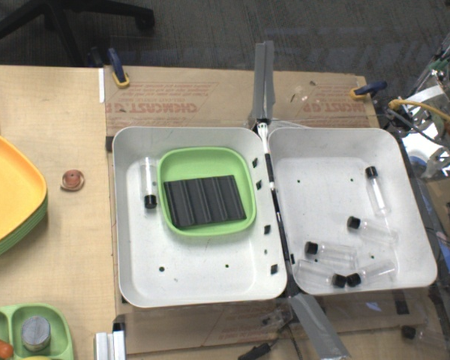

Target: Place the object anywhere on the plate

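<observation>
A green square plate (206, 159) lies in the left bin (195, 276), toward its back. On the plate rests a dark grey ridged slab (207, 201), flat and covering most of the plate's floor. A clear vial with a black cap (148, 182) lies just left of the plate, on the bin floor. The right bin (322, 163) holds several more clear black-capped vials: one (375, 188) near the right wall, the others (337, 255) clustered toward the front.
Stacked yellow plates (11, 193) and a small reddish disc (73, 179) sit on the wooden bench to the left. A green compartment tray (22, 336) is at the front left corner. Cables and metal parts (427, 126) crowd the right edge.
</observation>
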Tool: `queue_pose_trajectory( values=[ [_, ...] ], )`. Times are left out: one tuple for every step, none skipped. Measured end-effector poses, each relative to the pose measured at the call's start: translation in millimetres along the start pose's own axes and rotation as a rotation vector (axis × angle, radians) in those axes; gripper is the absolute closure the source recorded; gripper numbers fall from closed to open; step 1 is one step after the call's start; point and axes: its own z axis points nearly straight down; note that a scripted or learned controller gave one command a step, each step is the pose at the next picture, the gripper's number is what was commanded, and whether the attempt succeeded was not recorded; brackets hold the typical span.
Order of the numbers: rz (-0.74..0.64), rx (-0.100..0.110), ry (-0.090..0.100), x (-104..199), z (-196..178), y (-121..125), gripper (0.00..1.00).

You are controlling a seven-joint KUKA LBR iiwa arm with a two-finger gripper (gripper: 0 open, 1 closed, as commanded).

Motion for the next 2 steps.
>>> queue_pose_trajectory(
  values=[
    [0.004,0.000,0.000,-2,25,-1,0.00],
    [0.005,-0.001,0.001,-23,33,-5,0.00]
  ],
)
